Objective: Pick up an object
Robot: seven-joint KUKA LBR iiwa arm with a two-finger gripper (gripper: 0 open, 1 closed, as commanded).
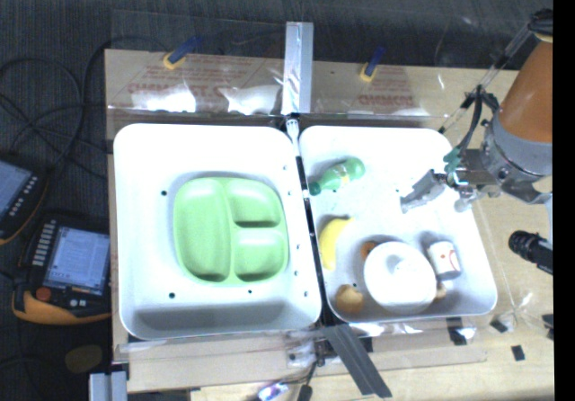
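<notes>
Gripper (pixel 420 195) hovering over right bin (pixel 467 296), finger spacing indeterminate, nothing visibly held. Nearest candidate: white bowl (pixel 398 275), below and slightly left. Green bottle (pixel 336 175) further left, long axis running left-right, tilted.

My arm (pixel 537 93) came in grey, with 1 broad orange band above the wrist, rounded like a barrel. Below it sat a pale grey collar, then a cluster of darker metal parts with a small teal piece. Thin black cables looped beside the wrist. My gripper (pixel 440 192) was silvery grey metal, its 2 fingers slim and dull, one (pixel 420 195) jutting out flat and angular.
</notes>
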